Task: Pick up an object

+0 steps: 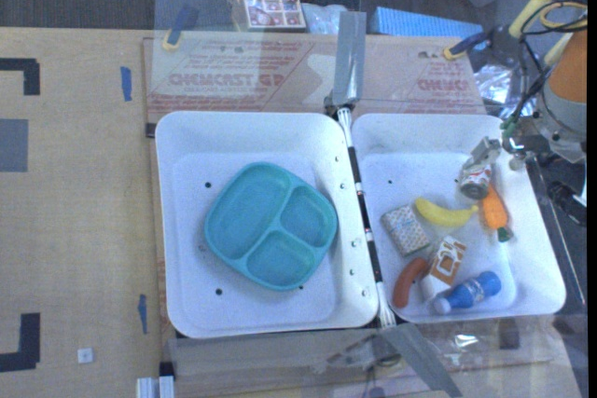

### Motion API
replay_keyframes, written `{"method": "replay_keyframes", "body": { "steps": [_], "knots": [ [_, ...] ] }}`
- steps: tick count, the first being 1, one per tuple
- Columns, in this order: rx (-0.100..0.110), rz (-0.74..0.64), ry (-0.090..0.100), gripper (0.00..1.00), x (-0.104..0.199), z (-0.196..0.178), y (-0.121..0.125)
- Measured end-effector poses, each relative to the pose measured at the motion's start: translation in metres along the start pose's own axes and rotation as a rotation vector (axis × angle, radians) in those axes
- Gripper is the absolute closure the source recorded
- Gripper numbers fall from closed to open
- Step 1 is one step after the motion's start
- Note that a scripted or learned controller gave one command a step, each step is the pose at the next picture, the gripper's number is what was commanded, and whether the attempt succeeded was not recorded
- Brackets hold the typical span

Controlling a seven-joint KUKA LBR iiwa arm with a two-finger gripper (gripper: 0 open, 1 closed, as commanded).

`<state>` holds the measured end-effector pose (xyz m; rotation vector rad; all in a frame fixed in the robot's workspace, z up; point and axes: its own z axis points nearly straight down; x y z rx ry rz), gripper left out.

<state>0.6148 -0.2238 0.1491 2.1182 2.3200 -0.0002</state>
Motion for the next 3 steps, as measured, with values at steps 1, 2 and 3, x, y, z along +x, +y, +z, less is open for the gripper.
{"method": "replay_keyframes", "body": {
  "steps": [1,2,3],
  "knots": [
    [-0.008,-0.049,0.009,0.0,0.01,0.061,-0.004],
    [-0.013,-0.046,-0.001,1.0,0.005,0.048,-0.003],
    [-0.002,0.016,0.0,1.0,0.111,-0.076,0.03]
  ]
}}
